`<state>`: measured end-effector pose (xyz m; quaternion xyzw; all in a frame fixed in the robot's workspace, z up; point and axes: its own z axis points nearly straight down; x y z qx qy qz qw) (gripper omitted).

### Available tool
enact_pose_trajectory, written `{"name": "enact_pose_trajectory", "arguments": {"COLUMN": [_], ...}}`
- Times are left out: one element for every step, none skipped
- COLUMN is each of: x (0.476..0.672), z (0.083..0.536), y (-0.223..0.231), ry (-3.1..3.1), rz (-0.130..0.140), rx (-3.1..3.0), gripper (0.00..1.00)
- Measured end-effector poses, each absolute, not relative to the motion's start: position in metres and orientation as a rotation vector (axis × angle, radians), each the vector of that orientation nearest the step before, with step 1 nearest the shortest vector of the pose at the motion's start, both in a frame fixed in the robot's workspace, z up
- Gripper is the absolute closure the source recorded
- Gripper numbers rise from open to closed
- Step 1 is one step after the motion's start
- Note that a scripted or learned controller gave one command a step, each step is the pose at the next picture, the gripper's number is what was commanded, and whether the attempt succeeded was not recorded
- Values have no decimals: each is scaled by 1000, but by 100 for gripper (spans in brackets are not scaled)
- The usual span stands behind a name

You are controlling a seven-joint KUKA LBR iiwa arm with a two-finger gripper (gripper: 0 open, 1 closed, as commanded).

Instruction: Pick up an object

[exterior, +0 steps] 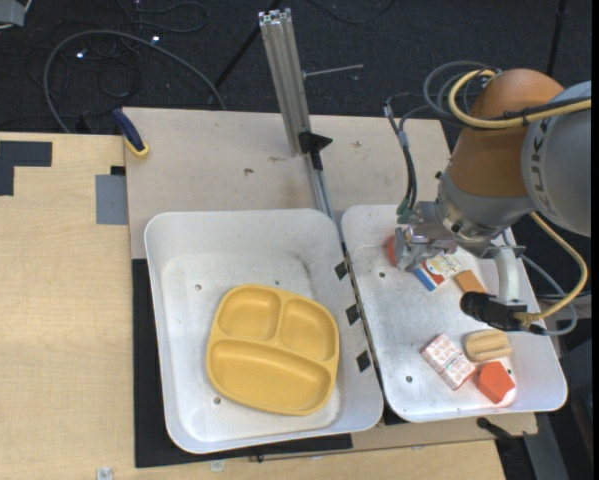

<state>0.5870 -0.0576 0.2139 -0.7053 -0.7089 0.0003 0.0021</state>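
Since the hand (416,240) is parked low over the far end of the right bin (399,368), the closest thing to grab looks like the little white carton with red and blue print (437,270), just beside it on the near-right side and almost under the wrist. Its long side seems to run diagonally away from the hand, toward the brown block (470,281) next to it. Honestly I cannot tell whether the hand is spread or clenched from up here. A bread roll (486,345), a patterned box (447,359) and an orange block (495,381) lie well apart from the hand, down the near end.
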Motion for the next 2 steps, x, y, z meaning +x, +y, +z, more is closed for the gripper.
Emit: {"name": "enact_pose_trajectory", "arguments": {"x": [582,575], "z": [206,209], "y": [-8,33], "ry": [-2223,-2223], "rz": [3,4], "rx": [-2214,-2213], "gripper": [100,100]}}
